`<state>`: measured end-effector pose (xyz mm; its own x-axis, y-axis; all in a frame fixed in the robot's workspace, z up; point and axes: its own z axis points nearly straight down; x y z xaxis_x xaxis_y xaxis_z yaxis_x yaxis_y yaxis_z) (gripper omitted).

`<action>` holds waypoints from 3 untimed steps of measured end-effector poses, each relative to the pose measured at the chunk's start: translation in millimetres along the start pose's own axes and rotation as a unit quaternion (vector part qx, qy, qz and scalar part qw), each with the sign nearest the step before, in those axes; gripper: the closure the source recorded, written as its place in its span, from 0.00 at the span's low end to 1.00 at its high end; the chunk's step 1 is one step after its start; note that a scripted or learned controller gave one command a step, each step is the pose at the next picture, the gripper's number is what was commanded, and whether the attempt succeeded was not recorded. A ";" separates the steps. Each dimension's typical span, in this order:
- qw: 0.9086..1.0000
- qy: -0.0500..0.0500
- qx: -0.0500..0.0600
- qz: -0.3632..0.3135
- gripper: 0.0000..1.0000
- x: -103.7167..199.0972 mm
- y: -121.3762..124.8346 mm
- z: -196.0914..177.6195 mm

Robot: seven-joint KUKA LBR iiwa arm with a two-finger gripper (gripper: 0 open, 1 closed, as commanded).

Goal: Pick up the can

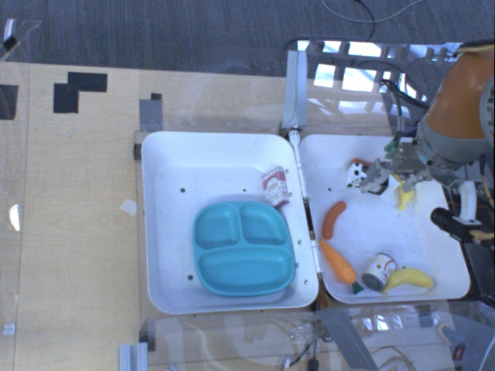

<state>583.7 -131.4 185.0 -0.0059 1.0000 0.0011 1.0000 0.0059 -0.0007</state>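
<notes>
Currently: can (276, 186) lying at three o'clock in the left bin (166, 207), above the teal tray (244, 250), untouched; claw (384, 174) over the right bin (441, 230) at twelve o'clock, grip state indiscernible; pickup entirely outstanding.

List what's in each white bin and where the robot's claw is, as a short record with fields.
left bin: blue divided plate; small red packet by the right wall
right bin: can on its side, banana beside it, carrot, sausage, black-and-white toy
gripper: over the right bin's far end, beside the toy, away from the can
</notes>
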 end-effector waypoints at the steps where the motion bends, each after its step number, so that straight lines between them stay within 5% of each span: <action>1: 0.998 0.000 -0.001 0.060 0.00 -22.6 6.8 93.2; 2: 0.995 0.014 0.041 0.091 0.00 -51.7 75.5 96.0; 3: 0.975 0.007 -0.005 0.223 0.00 -42.0 11.7 96.6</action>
<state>595.6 -173.2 88.4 0.4299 0.9027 0.0171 0.9028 -0.4300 0.0052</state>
